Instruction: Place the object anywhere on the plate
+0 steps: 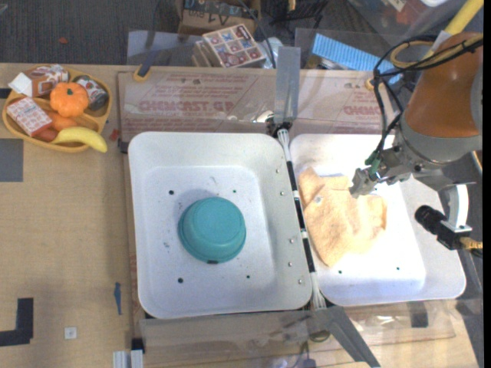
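A teal round plate point(212, 228) lies in the middle of the left white bin point(153, 167). A crumpled tan cloth point(341, 221) is spread over the left half of the right white bin point(430, 274), close to the divider between the bins. My gripper point(362, 184) hangs low over the cloth's upper right edge, below the grey arm with its orange band point(449, 90). From this view I cannot make out whether it touches the cloth.
A yellow dish point(54, 110) with a banana, an orange and small packets stands on the bench at the far left. Cardboard point(199, 102), boxes and a blue item point(345, 52) lie behind the bins. Cables loop beside the arm.
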